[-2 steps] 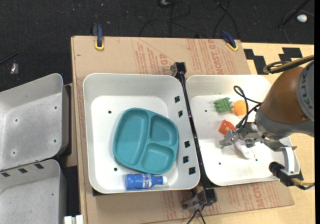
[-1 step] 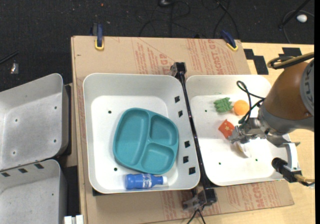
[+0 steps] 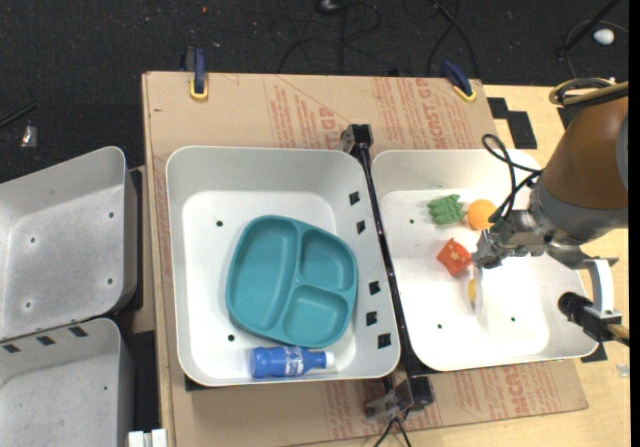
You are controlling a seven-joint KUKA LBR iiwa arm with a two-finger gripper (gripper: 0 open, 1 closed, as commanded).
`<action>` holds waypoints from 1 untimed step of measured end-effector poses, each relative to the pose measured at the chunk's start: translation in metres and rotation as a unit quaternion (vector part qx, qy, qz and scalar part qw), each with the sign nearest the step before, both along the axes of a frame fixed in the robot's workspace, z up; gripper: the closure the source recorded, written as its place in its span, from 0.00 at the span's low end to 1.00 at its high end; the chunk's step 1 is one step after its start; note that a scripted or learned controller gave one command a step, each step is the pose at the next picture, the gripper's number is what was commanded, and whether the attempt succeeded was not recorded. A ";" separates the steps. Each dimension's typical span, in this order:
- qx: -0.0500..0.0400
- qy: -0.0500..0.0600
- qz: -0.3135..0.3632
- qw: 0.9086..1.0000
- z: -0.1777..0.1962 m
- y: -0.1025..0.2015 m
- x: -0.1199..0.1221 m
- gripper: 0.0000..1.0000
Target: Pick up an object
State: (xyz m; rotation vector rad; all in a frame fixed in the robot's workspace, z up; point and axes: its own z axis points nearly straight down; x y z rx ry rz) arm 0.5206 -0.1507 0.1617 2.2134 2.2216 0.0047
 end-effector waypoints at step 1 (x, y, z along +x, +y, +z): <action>0.000 0.000 0.000 1.000 0.053 0.000 0.002 1.00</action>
